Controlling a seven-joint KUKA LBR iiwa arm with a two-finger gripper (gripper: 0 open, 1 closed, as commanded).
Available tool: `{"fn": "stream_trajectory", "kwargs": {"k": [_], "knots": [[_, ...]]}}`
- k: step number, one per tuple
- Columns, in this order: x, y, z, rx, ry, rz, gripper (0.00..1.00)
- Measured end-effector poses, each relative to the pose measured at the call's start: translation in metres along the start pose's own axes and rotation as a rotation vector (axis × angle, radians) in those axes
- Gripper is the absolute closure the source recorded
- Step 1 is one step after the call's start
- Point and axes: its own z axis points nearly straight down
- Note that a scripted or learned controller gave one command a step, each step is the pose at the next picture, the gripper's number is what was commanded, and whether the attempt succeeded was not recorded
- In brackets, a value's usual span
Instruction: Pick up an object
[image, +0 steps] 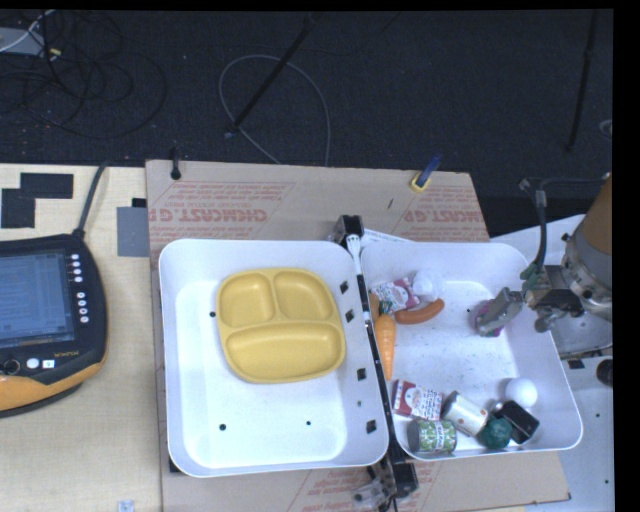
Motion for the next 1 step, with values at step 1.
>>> {"fn": "stream_trajectory", "kwargs": {"k": [1], "knots": [[0.0349, 0.1012, 0.1098, 0.002, 0.0, -0.001, 0.0]]}}
